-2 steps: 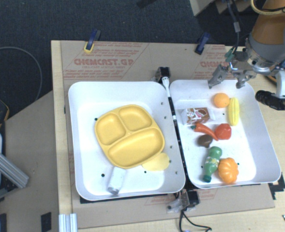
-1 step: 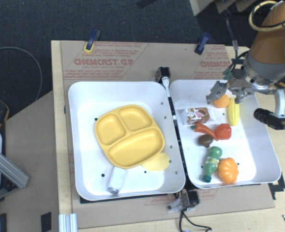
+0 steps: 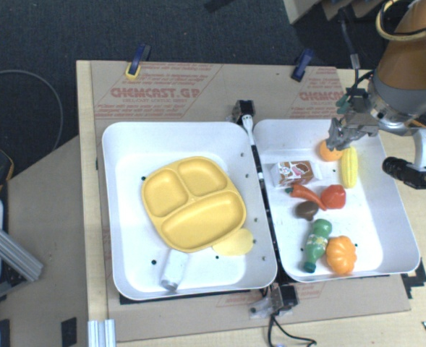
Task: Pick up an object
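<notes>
My gripper (image 3: pixel 337 144) hangs over the back of the right bin (image 3: pixel 397 226), directly above a small orange fruit (image 3: pixel 329 152) that its fingers partly hide. Just to the right of it lies a yellow corn cob (image 3: pixel 349 166). Further forward in the same bin are a snack packet (image 3: pixel 294 171), a red chili pepper (image 3: pixel 305 193), a red tomato (image 3: pixel 333 196), a brown piece (image 3: pixel 307 210), a green bottle-like toy (image 3: pixel 316 241) and an orange pumpkin (image 3: pixel 341 254). I cannot make out how the gripper stands around the orange fruit.
The left bin (image 3: pixel 118 215) holds a yellow divided plate (image 3: pixel 192 202), a pale yellow piece (image 3: pixel 234 243) at its front right edge, and a white cylinder (image 3: pixel 173 271) near the front. The arm comes in from the upper right, above the right bin's back corner.
</notes>
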`<state>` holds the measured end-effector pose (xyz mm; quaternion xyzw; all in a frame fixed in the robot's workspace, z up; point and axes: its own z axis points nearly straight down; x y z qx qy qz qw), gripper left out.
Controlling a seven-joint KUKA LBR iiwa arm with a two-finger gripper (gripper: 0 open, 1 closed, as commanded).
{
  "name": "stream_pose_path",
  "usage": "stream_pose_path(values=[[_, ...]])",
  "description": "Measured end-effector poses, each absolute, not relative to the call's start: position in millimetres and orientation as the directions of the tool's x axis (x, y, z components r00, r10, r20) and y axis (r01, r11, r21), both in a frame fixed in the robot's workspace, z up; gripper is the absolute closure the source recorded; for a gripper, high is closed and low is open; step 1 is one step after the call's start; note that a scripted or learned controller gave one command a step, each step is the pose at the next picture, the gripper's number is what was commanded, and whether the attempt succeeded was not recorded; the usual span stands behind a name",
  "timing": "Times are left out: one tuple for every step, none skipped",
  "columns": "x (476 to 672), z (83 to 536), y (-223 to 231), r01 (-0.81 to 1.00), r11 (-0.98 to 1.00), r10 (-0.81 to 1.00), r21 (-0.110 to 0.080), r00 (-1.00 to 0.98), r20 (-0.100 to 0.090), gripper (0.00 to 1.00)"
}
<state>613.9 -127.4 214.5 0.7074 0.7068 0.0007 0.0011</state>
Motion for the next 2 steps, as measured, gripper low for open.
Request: stream_pose_path(values=[[614.5, 225, -127, 1.0, -0.001, 1.0, 0.005, 0.001, -0.001, 1.0], [615.2, 235, -128, 1.0, -0.001, 1.0, 0.008, 0.001, -0.002, 1.0]])
